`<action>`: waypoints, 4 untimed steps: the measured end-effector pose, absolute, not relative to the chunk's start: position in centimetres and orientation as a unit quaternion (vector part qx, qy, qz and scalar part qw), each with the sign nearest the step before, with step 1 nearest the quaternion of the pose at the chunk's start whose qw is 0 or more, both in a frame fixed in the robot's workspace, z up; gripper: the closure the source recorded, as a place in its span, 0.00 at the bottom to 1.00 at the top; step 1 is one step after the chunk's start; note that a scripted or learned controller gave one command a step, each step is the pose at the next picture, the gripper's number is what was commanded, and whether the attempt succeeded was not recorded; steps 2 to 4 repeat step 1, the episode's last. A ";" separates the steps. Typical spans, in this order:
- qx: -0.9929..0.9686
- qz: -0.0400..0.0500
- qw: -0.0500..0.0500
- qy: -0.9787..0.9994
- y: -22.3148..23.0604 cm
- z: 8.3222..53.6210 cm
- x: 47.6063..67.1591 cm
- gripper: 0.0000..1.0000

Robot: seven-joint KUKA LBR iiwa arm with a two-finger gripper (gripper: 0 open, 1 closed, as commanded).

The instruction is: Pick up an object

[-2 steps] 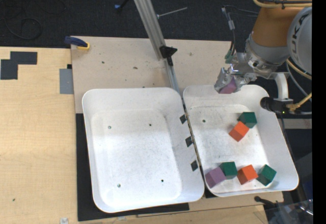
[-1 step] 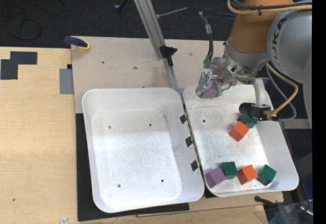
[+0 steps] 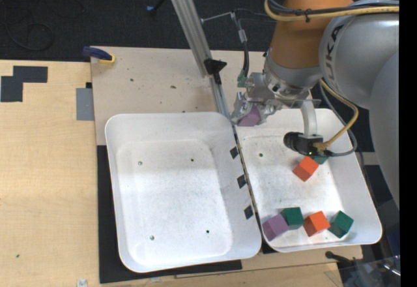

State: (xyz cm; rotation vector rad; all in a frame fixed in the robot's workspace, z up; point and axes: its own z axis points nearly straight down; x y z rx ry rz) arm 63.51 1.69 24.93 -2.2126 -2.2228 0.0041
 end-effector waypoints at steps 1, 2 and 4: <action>-0.705 0.001 0.002 -0.709 6.9 25.3 63.1 1.00; -0.705 0.001 0.002 -0.709 6.9 25.3 63.1 1.00; -0.705 0.001 0.002 -0.709 6.9 25.3 63.1 1.00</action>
